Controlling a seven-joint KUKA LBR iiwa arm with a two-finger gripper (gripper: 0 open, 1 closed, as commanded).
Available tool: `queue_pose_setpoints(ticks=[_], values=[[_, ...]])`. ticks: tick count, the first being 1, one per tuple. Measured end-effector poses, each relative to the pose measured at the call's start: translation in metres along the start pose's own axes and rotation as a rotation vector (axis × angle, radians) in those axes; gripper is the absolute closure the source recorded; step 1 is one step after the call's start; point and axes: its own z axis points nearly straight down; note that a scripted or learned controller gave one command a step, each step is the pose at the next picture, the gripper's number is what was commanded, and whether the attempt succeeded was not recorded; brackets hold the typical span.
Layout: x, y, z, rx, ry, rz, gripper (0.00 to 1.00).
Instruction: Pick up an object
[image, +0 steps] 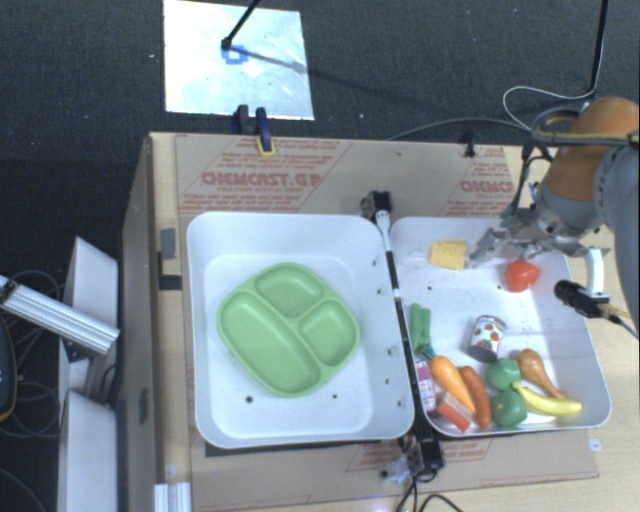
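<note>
My pincer (497, 243) hangs at the upper right of the frame, over the far part of the right-hand bin (590, 330). Its two fingers are spread wide, one reaching left toward the yellow block (449, 255) and the other down toward the red tomato-like toy (521, 275), with nothing between them. I hold no object yet.

I judge the spread suits an approach: opened this far, the fingers could drop around either the block or the red toy, since both lie apart from the clutter and have bare white floor around them. The block sits just left of my fingertips, the red toy just below and right of them, so I cannot say which one I am lined up on.

The other candidates crowd the lower right of the frame, likely slid together against the near wall: two carrots (463, 385), a green pepper-like toy (503, 375), a banana (547, 403), an orange drumstick shape (533, 367) and a small printed can (486, 335). A green pod (419, 327) lies by the divider. That heap touches itself everywhere, so a grab there risks pinching two things or slipping.

The left bin (215, 260) carries a green divided plate (288, 328), lying flat in its middle, well apart from my reach for now.
</note>
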Motion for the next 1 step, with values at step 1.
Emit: queue_pose_setpoints(ticks=[1], values=[[0.0000,0.0000,0.0000,0.000,0.000,0.000,0.00]])
